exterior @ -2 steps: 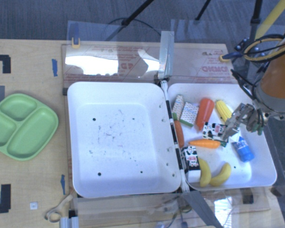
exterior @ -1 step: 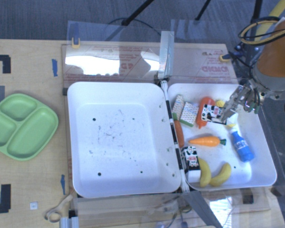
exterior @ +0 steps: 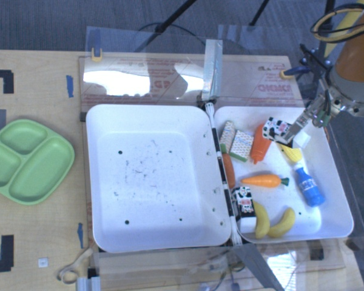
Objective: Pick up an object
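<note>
The arm comes in from 3 o'clock, w/ the gripper (exterior: pixel 298 130) low over the upper right part of the right bin (exterior: pixel 337 220). Its fingers (exterior: pixel 304 121) point down-left toward a black-and-white cow toy (exterior: pixel 276 129) and a yellow piece (exterior: pixel 293 154) at 6 o'clock of the tip; can't tell how wide they stand, or whether anything sits between them (too small, blurred).

Rest of that bin: an orange bottle (exterior: pixel 261 143) just left of the cow toy, 2 small packets (exterior: pixel 235 140) at 9 o'clock of it, a carrot (exterior: pixel 264 180) mid-bin, a blue bottle (exterior: pixel 309 187) at 3 o'clock of the carrot, 2 bananas (exterior: pixel 272 222) near the front wall, a 2nd cow-print item (exterior: pixel 243 200) by the divider.

The left bin (exterior: pixel 103 120) sits beside it. A green tray (exterior: pixel 27 160) lies on the tabletop (exterior: pixel 36 77) at far 9 o'clock.
</note>
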